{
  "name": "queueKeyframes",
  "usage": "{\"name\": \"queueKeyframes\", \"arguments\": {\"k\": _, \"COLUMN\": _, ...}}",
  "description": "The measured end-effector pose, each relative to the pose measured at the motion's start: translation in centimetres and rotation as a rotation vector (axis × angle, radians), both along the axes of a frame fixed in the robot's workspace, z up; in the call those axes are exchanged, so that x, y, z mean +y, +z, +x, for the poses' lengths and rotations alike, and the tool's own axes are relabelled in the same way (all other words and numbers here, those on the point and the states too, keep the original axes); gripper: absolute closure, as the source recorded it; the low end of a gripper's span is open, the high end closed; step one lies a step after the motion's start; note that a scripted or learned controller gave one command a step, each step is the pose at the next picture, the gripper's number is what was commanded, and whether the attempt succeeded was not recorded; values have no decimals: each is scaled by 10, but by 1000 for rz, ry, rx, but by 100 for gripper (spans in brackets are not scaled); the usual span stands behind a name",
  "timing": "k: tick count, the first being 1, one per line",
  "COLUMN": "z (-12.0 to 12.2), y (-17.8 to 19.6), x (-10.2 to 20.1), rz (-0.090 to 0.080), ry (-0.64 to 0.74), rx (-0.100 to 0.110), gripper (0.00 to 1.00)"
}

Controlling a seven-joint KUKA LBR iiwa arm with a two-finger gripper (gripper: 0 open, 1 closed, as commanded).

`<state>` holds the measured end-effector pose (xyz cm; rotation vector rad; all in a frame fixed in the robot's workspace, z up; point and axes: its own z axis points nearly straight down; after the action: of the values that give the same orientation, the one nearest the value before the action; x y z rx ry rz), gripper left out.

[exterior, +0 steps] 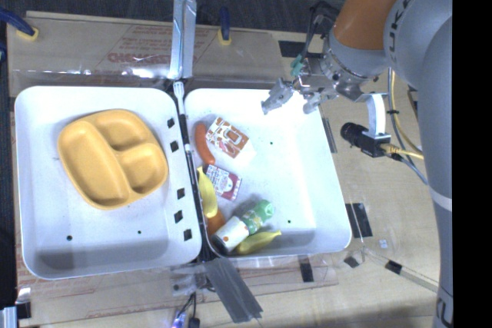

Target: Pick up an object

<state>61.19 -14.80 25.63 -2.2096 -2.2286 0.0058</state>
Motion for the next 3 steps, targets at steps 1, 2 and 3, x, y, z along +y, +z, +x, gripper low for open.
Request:
{"name": "queueKeyframes", "arguments": {"k": 1, "z": -60, "y": -73, "x": -13, "rz": 1, "ry": 52, "rx": 0, "gripper": 0}}
{"name": "queueKeyframes", "arguments": {"k": 2, "z": -16, "y": -143, "x": -13, "rz": -4, "ry": -34, "rx": -27, "gripper": 0}}
{"name": "queueKeyframes", "arguments": {"k": 3, "z": 26, "y": -149, "x": -45, "rz": -3, "ry": 169, "rx": -29, "gripper": 0}}
